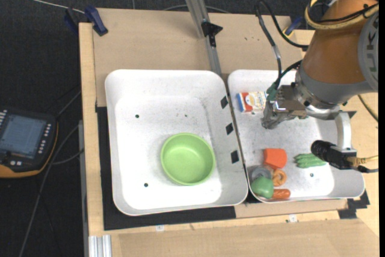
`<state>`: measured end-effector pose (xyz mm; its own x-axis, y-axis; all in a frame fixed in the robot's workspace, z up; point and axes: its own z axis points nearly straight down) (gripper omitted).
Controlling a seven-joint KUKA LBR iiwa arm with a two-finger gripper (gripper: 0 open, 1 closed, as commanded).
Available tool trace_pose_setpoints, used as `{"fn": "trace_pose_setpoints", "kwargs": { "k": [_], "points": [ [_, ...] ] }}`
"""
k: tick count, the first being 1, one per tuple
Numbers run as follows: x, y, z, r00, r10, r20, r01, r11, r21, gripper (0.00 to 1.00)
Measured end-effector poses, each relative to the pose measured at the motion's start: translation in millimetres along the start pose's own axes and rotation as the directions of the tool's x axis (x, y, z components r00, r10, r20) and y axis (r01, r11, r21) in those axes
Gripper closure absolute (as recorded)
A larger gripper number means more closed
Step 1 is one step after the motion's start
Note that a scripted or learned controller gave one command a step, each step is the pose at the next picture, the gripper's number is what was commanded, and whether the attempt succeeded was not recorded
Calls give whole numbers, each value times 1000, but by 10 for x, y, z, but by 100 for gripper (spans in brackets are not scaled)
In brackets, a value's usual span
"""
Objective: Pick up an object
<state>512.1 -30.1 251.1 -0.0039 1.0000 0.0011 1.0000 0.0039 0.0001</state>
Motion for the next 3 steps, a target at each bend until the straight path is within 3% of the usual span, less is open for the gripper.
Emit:
{"fn": "trace_pose_setpoints", "kwargs": {
  "k": [1,2,3],
  "points": [
    [548,-102,-1,1000,-1,0,1,1000,0,100],
    [1016,-4,147,1000,0,0,0,1000,1,100],
    [1291,-117,76,1000,1,0,-1,1000,0,100]
  ]
}}
